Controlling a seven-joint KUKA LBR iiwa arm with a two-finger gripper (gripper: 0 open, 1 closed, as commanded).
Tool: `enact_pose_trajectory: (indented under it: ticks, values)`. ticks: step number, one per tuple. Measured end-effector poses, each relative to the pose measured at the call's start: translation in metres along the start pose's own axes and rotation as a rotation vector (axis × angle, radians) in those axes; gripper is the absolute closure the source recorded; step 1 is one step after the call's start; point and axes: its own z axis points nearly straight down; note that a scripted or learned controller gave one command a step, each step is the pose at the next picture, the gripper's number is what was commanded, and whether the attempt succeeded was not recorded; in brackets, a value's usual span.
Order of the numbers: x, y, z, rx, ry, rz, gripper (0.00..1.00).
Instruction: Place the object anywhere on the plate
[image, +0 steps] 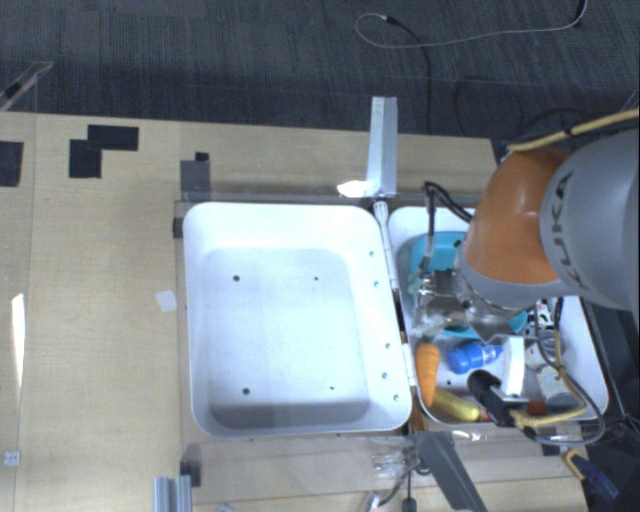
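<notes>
On the wooden counter (90, 330), the left bin (280, 320) sits beside the right bin (592, 370), their rims touching. Along the right bin's near-left side lie a carrot (427, 368), a yellow item (455, 405) and a blue object (470, 356), close together. A light-blue plate (425, 252) shows at the bin's far-left part, partly under the arm (550, 220). The end effector (447, 315) hangs over the bin, just above the carrot and the blue object; how far open it is cannot be told, and nothing is seen held.

A light-blue plate (432, 250) lies in the right bin at centre-right of the frame, mostly hidden beneath the arm
</notes>
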Motion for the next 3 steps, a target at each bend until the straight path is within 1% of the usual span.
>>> enact_pose_trajectory:
  ticks: [1, 2, 3]
  values:
    - [0.088, -0.008, 0.025, 0.003, 0.0, -0.127, 1.0]
    - [0.149, -0.015, 0.1, 0.004, -0.001, -0.065, 1.0]
    - [0.148, -0.014, 0.099, 0.004, 0.0, -0.064, 0.0]
